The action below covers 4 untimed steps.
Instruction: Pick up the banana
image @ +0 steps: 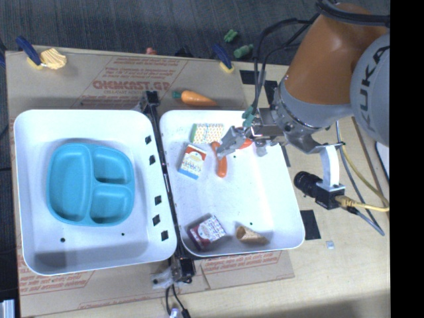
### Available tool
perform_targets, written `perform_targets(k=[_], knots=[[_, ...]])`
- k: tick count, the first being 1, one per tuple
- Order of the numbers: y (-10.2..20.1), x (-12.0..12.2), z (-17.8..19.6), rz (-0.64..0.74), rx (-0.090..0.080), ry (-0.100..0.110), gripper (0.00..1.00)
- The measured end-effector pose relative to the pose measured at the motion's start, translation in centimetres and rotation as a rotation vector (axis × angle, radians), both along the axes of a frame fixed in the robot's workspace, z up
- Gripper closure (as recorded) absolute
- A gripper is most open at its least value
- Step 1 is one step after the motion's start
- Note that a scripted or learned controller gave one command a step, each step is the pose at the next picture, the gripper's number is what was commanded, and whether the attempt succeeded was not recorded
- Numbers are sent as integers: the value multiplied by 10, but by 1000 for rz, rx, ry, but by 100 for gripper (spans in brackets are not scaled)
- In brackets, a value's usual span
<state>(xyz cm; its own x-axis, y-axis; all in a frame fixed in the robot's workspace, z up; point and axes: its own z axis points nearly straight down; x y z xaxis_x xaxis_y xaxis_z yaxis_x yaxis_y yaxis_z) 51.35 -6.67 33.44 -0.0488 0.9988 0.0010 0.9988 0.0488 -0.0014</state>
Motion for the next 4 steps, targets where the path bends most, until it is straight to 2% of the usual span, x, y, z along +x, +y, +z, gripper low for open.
perform_targets(k=[1,2,3,4], knots=[[78,-37,-48,45,-1,4,0],[140,-38,-144,-62,-2,6,0],[60,55,-143,198,-2,0,0],[40,16,-120,493,0,2,0]])
